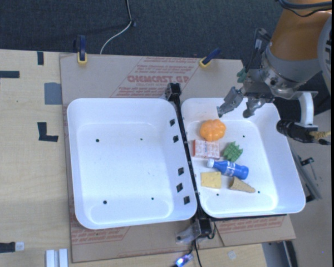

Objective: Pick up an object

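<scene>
Gripper (237, 109) fingers stood apart with nothing between them, hanging over the far edge of the right bin (278, 166), the grey arm (300, 32) with its orange band reaching in from the right. Just below the fingertips, near the bin's far left corner, sat an orange pumpkin-shaped toy (212, 130), not touched by the gripper. Next to it toward the near side lay a small red-and-white packet (206, 148), with a green leafy piece (232, 150) to its right. Below those lay a blue and white bottle (228, 168) on its side, then a yellow block (211, 180) and a tan wedge (242, 186) near each other. The left bin (83, 149) sat beside the right one, both on a cardboard sheet (150, 79) spread over the counter (22, 166).
</scene>
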